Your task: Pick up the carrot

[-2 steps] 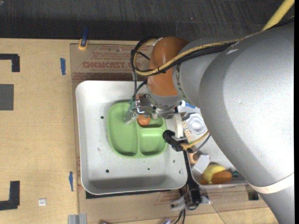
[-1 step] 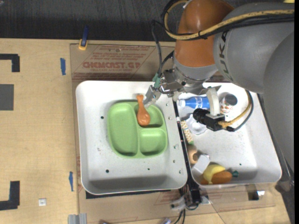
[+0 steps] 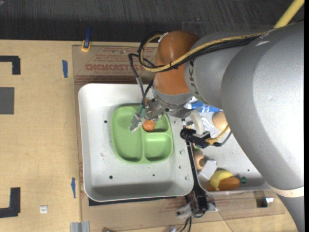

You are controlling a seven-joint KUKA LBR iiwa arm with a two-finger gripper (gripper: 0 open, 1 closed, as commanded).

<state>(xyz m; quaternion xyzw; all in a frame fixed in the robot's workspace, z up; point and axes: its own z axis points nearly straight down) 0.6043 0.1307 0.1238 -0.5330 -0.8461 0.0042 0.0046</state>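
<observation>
We see the gripper (image 3: 143,121) lowered over the green divided tray (image 3: 126,138), which lies in the left white bin (image 3: 94,144). A small orange object, which we take to be the carrot (image 3: 149,125), sits right at the gripper's tips, touching or nearly touching them, over the tray's upper compartment near the ridge that divides the compartments. We cannot tell how far the gripper is spread, nor whether the carrot lies between its fingers or merely beside them, because the tips are small and blurred against the green. To the gripper's left the tray's large compartment offers open green floor, and beyond the tray's rim a band of bare white bin floor runs to the bin's left wall. Below the gripper lie the two smaller compartments, then more bare bin floor down to the near wall. To the gripper's right the room is tight: the shared edge of the two bins lies close, and the grey arm (image 3: 260,95) with its orange band (image 3: 173,66) covers much of the right white bin (image 3: 236,149). In that bin, below and right of the gripper, we see a yellow item (image 3: 219,178) touching an orange-brown item (image 3: 230,182) near the near wall. The bins rest on the bench (image 3: 38,129), whose brown surface extends well to the gripper's left.
</observation>
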